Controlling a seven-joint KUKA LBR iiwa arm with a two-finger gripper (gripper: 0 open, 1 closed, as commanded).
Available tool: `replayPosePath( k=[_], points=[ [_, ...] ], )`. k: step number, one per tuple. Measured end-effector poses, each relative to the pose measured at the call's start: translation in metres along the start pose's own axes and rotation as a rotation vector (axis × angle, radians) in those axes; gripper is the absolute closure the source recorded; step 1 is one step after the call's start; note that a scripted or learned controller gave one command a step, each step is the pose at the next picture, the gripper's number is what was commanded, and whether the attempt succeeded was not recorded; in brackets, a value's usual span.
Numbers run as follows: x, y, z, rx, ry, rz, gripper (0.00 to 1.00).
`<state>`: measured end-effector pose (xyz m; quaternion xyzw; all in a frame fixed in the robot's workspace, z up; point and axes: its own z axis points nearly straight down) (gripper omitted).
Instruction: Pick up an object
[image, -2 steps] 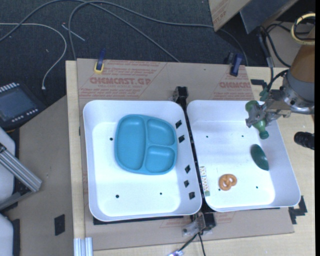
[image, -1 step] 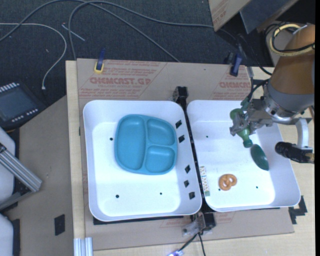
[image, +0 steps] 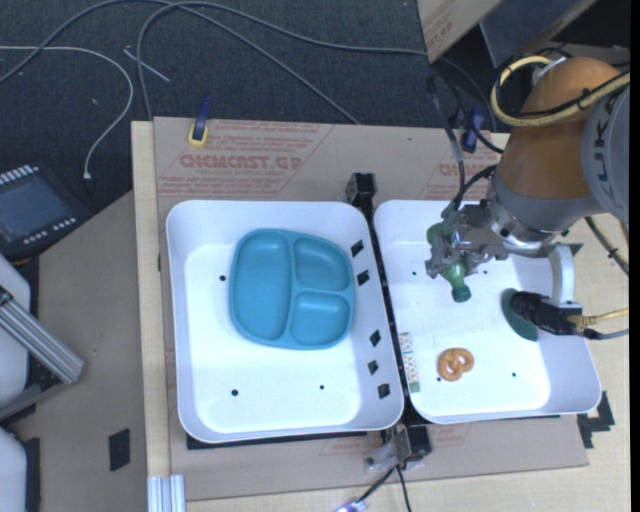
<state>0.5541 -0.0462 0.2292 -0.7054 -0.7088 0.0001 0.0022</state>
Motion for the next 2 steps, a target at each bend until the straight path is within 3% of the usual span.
replayPosePath(
  k=[2],
  points=[
    [0.096,-0.047,-0.006,0.001,0.000,0.000,1.00]
  ],
)
